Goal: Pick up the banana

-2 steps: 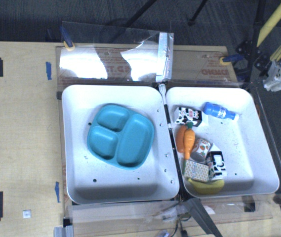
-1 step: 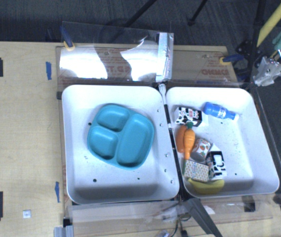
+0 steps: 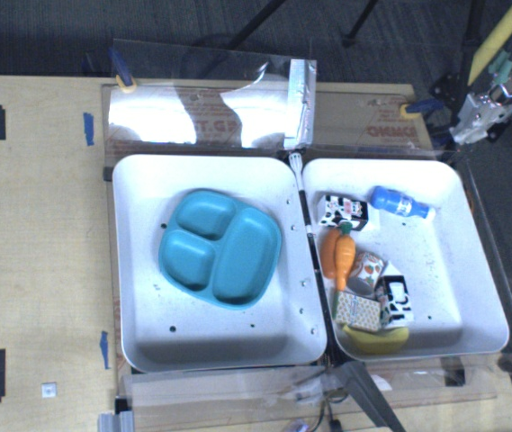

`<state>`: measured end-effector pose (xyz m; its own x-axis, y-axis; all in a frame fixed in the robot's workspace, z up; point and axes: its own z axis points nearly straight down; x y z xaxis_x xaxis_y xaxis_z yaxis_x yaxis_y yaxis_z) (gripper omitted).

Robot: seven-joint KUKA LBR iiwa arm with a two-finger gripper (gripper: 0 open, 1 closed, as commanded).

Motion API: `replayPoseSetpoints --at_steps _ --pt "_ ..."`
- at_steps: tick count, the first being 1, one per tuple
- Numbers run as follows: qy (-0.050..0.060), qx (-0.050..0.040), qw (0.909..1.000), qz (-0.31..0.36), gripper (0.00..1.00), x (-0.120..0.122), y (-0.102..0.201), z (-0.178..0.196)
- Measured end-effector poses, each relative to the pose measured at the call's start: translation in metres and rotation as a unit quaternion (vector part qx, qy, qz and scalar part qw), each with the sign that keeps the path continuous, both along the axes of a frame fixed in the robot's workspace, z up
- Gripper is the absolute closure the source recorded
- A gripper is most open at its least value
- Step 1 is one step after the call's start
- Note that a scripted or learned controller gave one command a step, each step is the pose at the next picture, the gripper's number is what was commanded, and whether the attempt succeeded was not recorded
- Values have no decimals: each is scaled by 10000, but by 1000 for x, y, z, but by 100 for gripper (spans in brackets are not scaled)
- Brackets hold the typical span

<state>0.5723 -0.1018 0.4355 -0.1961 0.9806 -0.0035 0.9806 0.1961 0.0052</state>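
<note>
Parked well outside the bins, the gripper [image 3: 482, 122] sits off the far right corner of the right bin [image 3: 477, 257], over the dark floor rather than the bench, and nothing is held in it; whether it is released or clenched I cannot tell, as it is small and blurred. The banana [image 3: 377, 338] lies in the right bin against its near wall, towards the near left corner, and is well apart from the gripper. Only a yellow curved strip of it shows, because a patterned card box [image 3: 357, 310] rests over its upper edge. Just beside that box, to the right, is a small black-and-white item [image 3: 397, 300], and a greyish packet [image 3: 366, 273] lies touching both from behind. An orange carrot [image 3: 339, 252] with a green top stands lengthwise along the bin's left wall, its top end next to a black-and-white spotted carton [image 3: 343, 211]. A blue bottle [image 3: 399, 203] lies on its side near the far wall, apart from the cluster. The left bin [image 3: 139, 241] holds a blue divided plate [image 3: 220, 246] near its middle. Behind it, a shiny clear sheet [image 3: 211, 106] catches the light.
</note>
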Motion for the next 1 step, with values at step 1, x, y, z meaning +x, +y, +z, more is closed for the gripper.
replayPoseSetpoints --at_steps 1 --pt "1 -5 9985 554 100 41 -37 0"
